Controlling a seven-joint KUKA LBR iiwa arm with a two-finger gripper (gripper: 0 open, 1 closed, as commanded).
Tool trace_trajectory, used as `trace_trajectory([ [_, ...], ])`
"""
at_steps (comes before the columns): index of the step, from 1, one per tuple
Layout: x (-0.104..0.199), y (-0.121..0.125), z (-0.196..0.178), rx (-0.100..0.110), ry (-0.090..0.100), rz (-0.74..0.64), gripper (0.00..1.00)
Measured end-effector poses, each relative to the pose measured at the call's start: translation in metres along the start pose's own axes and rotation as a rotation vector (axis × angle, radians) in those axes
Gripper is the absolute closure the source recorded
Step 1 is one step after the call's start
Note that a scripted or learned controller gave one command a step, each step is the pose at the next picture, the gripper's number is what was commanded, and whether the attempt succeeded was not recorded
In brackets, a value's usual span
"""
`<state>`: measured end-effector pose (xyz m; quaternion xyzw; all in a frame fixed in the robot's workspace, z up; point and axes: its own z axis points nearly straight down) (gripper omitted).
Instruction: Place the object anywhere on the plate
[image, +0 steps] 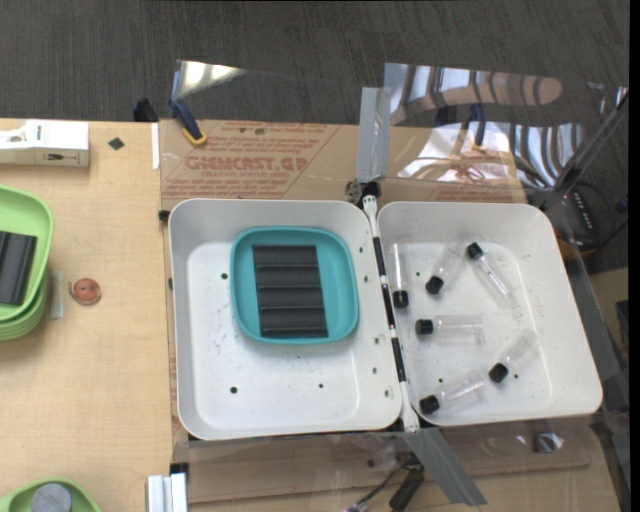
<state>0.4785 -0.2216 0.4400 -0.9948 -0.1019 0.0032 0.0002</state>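
- At the far left you are looking at a green dish stack (22, 300) sitting on the wooden bench (100, 400), with a dark block (14, 267) lying in it.
- Just right of it, a small reddish disc (86, 290) is resting on the wood, and a white box (42, 144) is lying near the top edge.
- Behind the bins, a sheet of printed cardboard (260, 160) is lying flat.
- The left bin (200, 390) is holding the teal plate (243, 290), which is sitting upright and flat in the bin's upper middle, apart from every wall.
- A dark ribbed pad (291, 290) is covering the middle of the plate.
- The right bin (565, 330) is holding the task's things: six clear tubes with black caps, all lying on their sides and none touching the plate.
- One tube (396, 270) is lying along the bin's left wall, cap towards you.
- Two more, a slanted tube (447, 268) and a second slanted tube (490, 275), are forming a peak near the top.
- A level tube (452, 325) is lying in the middle.
- A lower-right tube (513, 356) and a bottom tube (455, 391) are resting near the front wall, well apart from the plate.
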Motion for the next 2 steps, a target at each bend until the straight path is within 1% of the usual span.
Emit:
trace_trajectory([
  [2,0.0,0.0,0.0,0.0,0.0,0.0,0.0],
])
